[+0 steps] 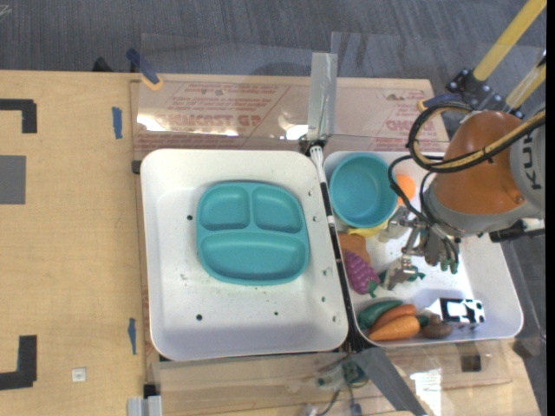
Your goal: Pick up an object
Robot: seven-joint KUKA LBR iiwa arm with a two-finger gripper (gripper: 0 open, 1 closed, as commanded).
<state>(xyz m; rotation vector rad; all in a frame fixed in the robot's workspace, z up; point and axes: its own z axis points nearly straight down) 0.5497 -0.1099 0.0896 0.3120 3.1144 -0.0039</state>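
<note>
The right bin (499,276) holds several toy foods. A purple grape bunch (362,273) lies by its left wall, with an orange-brown piece (351,243) just above it. Along the front edge lie a green vegetable (378,310), an orange carrot (401,326) and a small brown piece (439,326). A teal bowl (364,189) stands at the back of the bin over something yellow (369,230). My gripper (425,256) hangs low over the middle of this bin, right of the grapes and above the carrot. A small green bit (413,274) shows at its lower edge.
The left bin (173,302) holds a teal divided plate (253,232). A black-and-white block (460,310) sits at the right bin's front right. An orange item (404,185) peeks out right of the bowl. The arm's orange band (481,172) and cables overhang the right bin's back.
</note>
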